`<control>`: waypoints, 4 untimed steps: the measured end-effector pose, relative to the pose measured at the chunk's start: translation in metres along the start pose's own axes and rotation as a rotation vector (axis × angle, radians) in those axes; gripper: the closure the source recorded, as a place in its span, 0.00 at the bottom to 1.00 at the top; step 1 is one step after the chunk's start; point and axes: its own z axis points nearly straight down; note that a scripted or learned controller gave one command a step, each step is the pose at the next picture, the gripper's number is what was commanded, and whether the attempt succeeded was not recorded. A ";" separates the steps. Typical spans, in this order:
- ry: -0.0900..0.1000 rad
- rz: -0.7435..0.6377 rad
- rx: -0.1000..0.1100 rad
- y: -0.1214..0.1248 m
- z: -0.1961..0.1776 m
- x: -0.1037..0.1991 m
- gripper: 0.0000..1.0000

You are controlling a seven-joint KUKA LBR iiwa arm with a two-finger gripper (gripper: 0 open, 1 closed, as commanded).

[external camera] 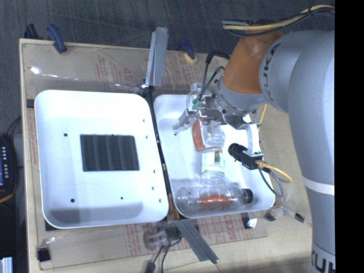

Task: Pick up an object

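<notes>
My gripper [198,114] hangs over the upper part of the right bin [170,152], below the orange band of the arm. Just under it sits a small orange-brown object [197,136], close to or touching the gripper; I cannot tell whether it is held. A clear plastic bottle [214,152] with a green-marked label lies lengthwise beside that object, running down the bin's middle. Another clear bottle [211,198] with orange-brown contents and a dark cap lies crosswise along the bin's near wall.
The left bin [57,112] holds a flat dark grey ribbed block [109,152] near its middle. A black fitting with a yellow cable [244,156] hangs over the right bin's right rim. Blue clamps [57,37] and a grey bar [156,56] stand at the far edge.
</notes>
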 end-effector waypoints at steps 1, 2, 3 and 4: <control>-0.001 0.006 0.001 0.024 0.071 -0.043 0.00; 0.001 -0.194 -0.009 0.032 0.098 -0.069 0.00; 0.001 -0.199 -0.005 0.032 0.089 -0.069 1.00; -0.002 -0.232 -0.007 0.068 0.009 -0.026 1.00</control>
